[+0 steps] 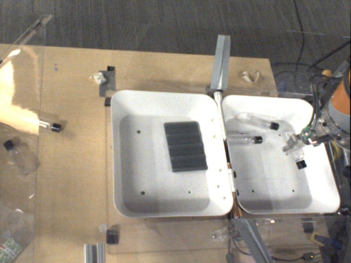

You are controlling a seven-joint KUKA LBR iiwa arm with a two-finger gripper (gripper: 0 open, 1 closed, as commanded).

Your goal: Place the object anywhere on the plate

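Note:
A dark grey ribbed plate [186, 146] lies flat in the middle of the left bin [126, 163]. In the right bin [274, 196] lie clear vials with black caps: one [253, 139] near the bin's left wall, and another [270, 125] just behind it. A third black cap [300, 164] shows near the right wall. My gripper [292, 144] reaches in from the right and hangs low over the right side of this bin, just above that third cap. A pale, clear shape sits at its tip, and I cannot make out whether it is a vial.
A grey post [221, 62] stands behind the seam between the bins. Two more black-capped vials [55, 127] [8, 144] and clear plastic lie on the wooden bench at far left. Cables hang at the right behind the arm [339, 106].

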